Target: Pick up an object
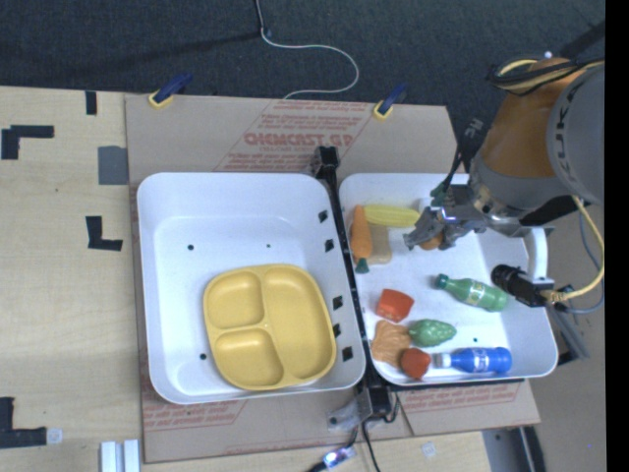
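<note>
We see the gripper low in the right bin, beside a yellow corn cob; we cannot tell its state. A green bottle lies just below it.

**Mostly plastic on a cardboard bench**

Both white bins look like smooth, slightly glossy plastic. The yellow divided plate is matt plastic. The green bottle and blue bottle are shiny. Underneath sits plain matt cardboard, with pale wood-look tabletop and dark rough carpet beyond.
</note>
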